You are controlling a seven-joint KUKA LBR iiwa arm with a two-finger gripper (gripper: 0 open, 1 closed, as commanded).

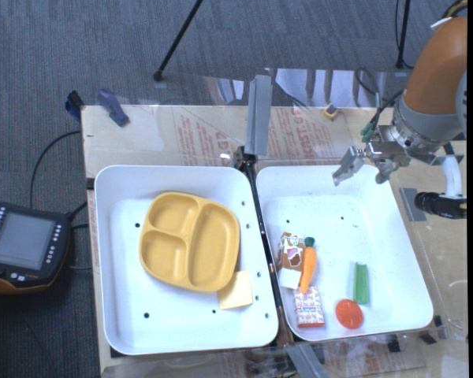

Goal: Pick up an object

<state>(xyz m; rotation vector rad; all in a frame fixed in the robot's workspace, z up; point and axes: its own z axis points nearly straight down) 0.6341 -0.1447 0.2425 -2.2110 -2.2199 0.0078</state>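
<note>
Right bin [394, 235], near end: red round piece [348, 313], small printed packet [308, 307] with writing too small to read, green stick [362, 283]. Just behind: orange carrot [307, 268], green top, lying on a brown packet [289, 252]. Left bin [110, 235]: yellow divided tray [191, 241], pale yellow slice [237, 291] touching its near corner. Far right: gripper [367, 164] above right bin's far rim, fingers spread wide, holding nothing. Red print on the bench board [205, 128] behind, unreadable.
</note>
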